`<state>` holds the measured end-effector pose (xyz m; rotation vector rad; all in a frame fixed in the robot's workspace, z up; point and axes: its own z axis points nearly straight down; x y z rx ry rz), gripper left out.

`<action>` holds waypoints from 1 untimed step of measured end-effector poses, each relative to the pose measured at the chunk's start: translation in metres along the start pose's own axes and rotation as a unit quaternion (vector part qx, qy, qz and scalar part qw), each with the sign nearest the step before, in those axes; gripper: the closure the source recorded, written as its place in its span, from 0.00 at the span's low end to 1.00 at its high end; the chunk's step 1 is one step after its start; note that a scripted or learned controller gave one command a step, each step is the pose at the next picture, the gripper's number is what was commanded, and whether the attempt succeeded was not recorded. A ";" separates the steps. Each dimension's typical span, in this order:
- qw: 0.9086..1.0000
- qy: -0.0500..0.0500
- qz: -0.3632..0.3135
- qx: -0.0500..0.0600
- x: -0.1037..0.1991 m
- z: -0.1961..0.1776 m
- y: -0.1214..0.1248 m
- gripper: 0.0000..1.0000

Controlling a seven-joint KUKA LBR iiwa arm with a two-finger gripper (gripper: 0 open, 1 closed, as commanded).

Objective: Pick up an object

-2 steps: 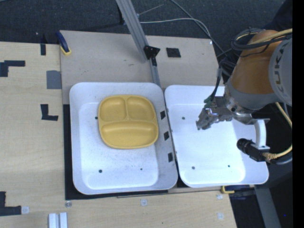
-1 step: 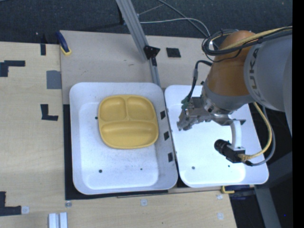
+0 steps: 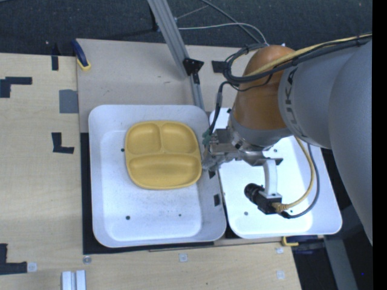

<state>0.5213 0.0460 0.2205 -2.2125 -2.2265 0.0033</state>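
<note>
The gripper (image 3: 210,153) hangs at the right rim of the yellow three-compartment plastic plate (image 3: 162,154), which lies flat in the left white bin (image 3: 109,180). This looks like the approach to a grasp; the plate's thin rim calls for precise alignment.

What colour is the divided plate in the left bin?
The divided plate is yellow, seen clearly in the camera view, lying in the white left bin.
</note>
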 end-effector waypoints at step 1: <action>1.000 0.000 0.000 0.000 0.048 0.006 -0.016 1.00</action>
